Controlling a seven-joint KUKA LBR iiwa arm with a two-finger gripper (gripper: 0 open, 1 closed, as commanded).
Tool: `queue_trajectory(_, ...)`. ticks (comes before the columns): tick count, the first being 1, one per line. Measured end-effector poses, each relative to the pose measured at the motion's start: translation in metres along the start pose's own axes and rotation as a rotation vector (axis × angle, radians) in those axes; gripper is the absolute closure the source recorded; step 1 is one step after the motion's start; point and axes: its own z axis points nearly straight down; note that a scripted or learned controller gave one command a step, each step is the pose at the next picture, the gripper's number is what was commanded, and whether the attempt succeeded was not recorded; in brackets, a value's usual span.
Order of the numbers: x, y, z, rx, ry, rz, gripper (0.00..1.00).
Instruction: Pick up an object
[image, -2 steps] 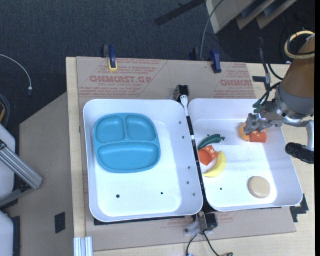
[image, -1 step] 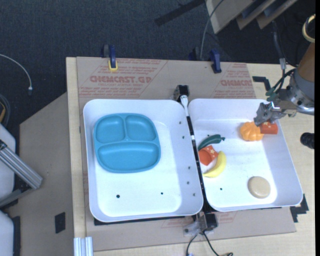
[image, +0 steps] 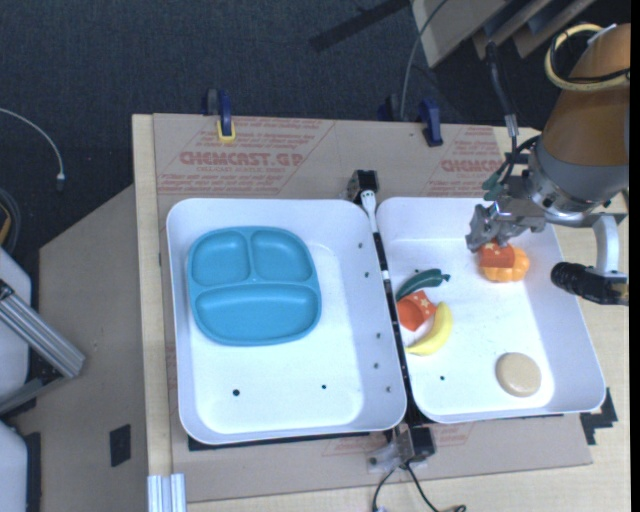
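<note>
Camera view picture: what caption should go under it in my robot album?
Robot gripper hovering by an orange toy in the right bin; blue divided plate in the left bin.

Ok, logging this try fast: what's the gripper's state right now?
Gripper: low over the orange object in the right bin; whether it is open, shut or gripping cannot be told.

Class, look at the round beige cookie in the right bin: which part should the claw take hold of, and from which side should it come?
Probably the rim, from straight above. The cookie lies flat on the right bin's floor, a low round disc, so opposite edges offer the likeliest hold. It sits apart from the banana and the orange toy, leaving room around it, though the bin's near wall is close.
</note>
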Motion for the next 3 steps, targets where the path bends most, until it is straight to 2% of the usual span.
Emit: queue_trajectory(3,0.169,0.027,-0.003,-0.004,-0.001,0.0,1.0)
